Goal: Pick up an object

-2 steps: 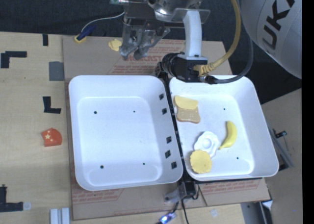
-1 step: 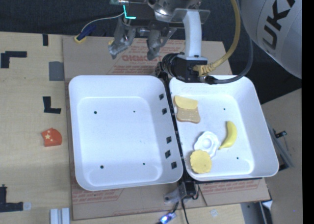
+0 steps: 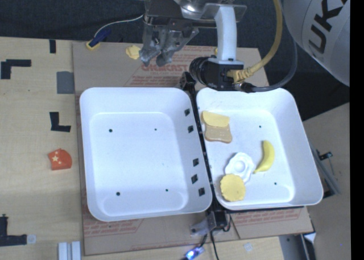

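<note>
The right bin (image 3: 284, 108) holds a toast slice (image 3: 218, 134) with a yellow cheese piece (image 3: 215, 119) on its far end, a banana (image 3: 265, 157), a fried egg (image 3: 239, 166) and a round yellow disc (image 3: 232, 188). My gripper (image 3: 159, 55) hangs high over the cardboard behind the left bin (image 3: 96, 105), well apart from all of these. Its fingers point down and stand slightly open with nothing between them.
A small yellow piece (image 3: 132, 52) lies on the cardboard just left of the gripper. A red item (image 3: 60, 159) sits on the bench left of the left bin. A blue-tipped cable end (image 3: 98, 40) lies at the bench's far edge.
</note>
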